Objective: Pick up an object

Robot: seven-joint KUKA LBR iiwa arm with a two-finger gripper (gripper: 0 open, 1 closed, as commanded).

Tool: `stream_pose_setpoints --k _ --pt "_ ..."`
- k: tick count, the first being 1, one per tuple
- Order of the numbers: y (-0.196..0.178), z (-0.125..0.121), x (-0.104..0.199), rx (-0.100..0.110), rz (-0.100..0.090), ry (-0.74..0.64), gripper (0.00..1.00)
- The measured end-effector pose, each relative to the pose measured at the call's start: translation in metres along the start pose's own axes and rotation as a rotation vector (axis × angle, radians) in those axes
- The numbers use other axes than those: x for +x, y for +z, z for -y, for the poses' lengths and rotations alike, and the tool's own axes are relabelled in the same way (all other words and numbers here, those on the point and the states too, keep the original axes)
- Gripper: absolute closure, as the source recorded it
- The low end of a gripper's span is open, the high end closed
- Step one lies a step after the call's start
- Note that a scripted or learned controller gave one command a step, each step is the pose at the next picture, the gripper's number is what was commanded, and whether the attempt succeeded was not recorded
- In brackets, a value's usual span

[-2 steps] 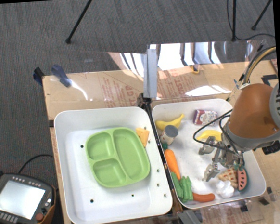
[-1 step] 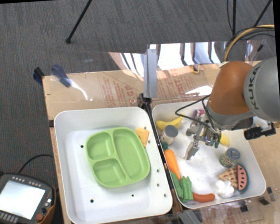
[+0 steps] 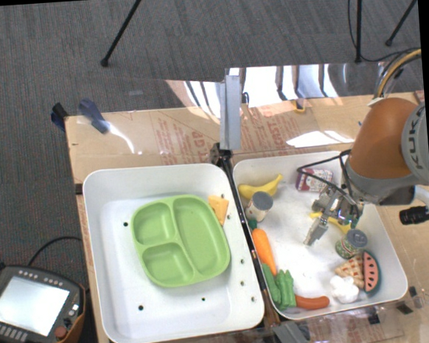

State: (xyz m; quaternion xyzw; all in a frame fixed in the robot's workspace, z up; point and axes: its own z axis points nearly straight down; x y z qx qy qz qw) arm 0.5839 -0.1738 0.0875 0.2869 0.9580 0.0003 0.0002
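While the arm (image 3: 379,154) reached in from the right, its gripper (image 3: 323,223) hung low over the middle of the right bin (image 3: 395,260), tilted down and leftward. Nothing showed between the fingers, and whether they stood wide or narrow I could not tell.

Any toy in that bin could have served as the task's object, and they lay mostly around its edges, which left bare floor under the gripper. A banana (image 3: 262,188) lay at the far left with a small jar (image 3: 260,202) touching it, and a carrot (image 3: 263,250) ran down the left wall to green beans (image 3: 284,287) and a sausage (image 3: 312,301) at the near edge. A can (image 3: 350,244) stood just right of the gripper and near to it, with a watermelon slice (image 3: 371,271), a pizza wedge (image 3: 349,269) and a white lump (image 3: 344,290) in the near right corner. A red-and-white packet (image 3: 315,177) lay at the far side.

By my judgement the can was the closest candidate, though the gripper was aimed at open floor beside it, so a closing there might have caught nothing.

In the left bin (image 3: 103,213) a green plate (image 3: 181,240) lay flat, with a yellow wedge (image 3: 219,206) at its far right rim.
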Motion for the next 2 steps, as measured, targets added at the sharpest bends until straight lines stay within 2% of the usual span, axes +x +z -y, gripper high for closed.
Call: stream_pose_setpoints --k 1,2 --pt "0.0 -0.07 -0.013 -0.002 0.0 0.089 0.0" --pt "0.0 -0.096 0.019 0.0 -0.001 0.148 0.0"
